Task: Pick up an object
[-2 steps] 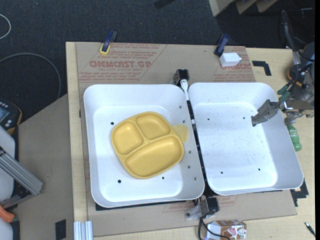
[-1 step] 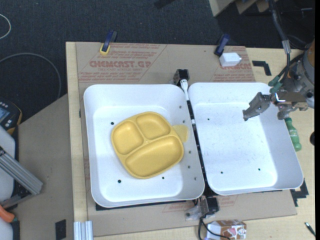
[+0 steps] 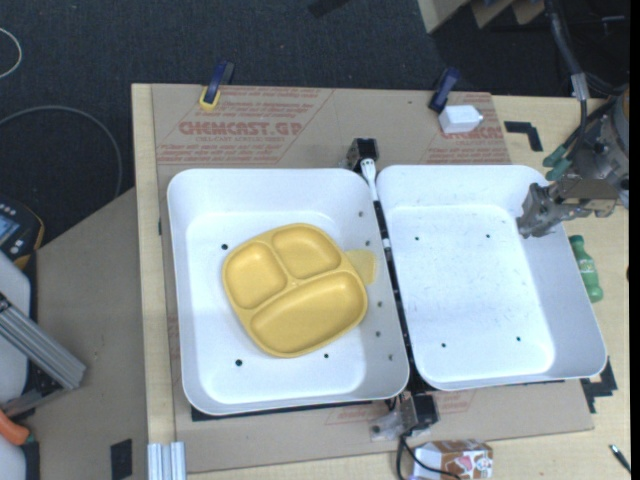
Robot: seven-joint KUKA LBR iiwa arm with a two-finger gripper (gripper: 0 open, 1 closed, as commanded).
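The yellow divided plate [image 3: 294,288], 3 compartments, lies flat in the left bin [image 3: 190,208], roughly mid-floor w/ its handle tab pointing toward the divider between the bins. It's the one pickable object in the bins; a green item [image 3: 586,266] sits outside the right bin [image 3: 470,278], just beside its right rim, on the bench [image 3: 300,128]. The gripper [image 3: 540,213] hangs at the right bin's upper-right corner, near the rim, well apart from the plate; nothing is seen between the jaws, and whether they stand wide or narrow can't be told at this angle and res. Step in hand, as a judgement: approach/pre-grasp, no contact yet, task not begun in any real sense. Next move calls for travel across the right bin and over the divider to the left bin, then a descent onto an edge the jaws can pinch, prob. the plate's rim, an inner ridge, or the tab, since the broad shallow body is too wide to span. Risk: jaws skidding off the smooth curved rim, or pushing the plate toward a bin wall.
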